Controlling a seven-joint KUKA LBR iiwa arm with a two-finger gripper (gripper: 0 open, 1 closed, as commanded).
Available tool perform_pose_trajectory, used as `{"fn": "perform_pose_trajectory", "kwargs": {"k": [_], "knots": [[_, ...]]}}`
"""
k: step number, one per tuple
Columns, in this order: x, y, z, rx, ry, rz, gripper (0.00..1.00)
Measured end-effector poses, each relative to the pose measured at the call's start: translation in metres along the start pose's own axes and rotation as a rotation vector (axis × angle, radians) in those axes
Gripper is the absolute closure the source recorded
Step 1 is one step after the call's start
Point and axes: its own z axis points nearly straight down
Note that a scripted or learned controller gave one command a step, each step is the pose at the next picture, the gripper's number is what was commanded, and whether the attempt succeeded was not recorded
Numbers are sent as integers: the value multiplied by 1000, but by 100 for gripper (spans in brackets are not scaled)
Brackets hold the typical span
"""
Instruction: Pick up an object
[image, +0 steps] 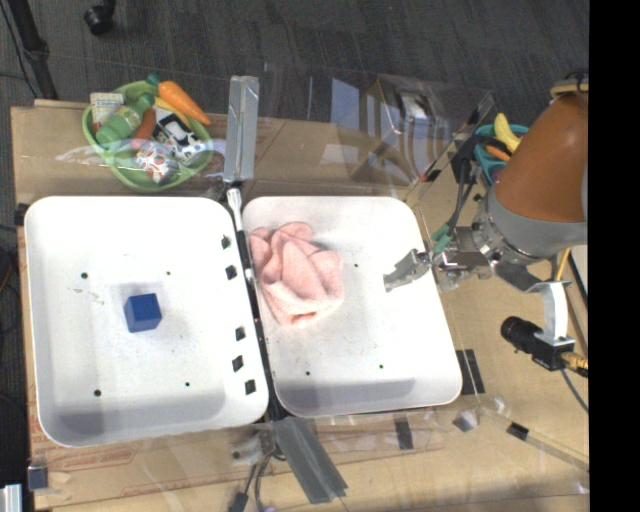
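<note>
A crumpled pink cloth (295, 272) lies in the right bin (400, 385), against its left wall. A small blue cube (143, 311) sits in the left bin (60, 400), left of its middle. My gripper (405, 270) hangs over the right side of the right bin, a short way right of the cloth and apart from it. The grey arm with its orange band (540, 165) reaches in from the right edge behind it.
A green bowl (150, 140) of toy vegetables and small items stands behind the left bin. A metal divider (243, 300) runs between the two bins. Cables and a clear frame (430, 130) stand behind the right bin near the arm.
</note>
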Motion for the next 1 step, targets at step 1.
{"fn": "perform_pose_trajectory", "kwargs": {"k": [1], "knots": [[38, 54, 125, 2, 1, -130, 0]]}}
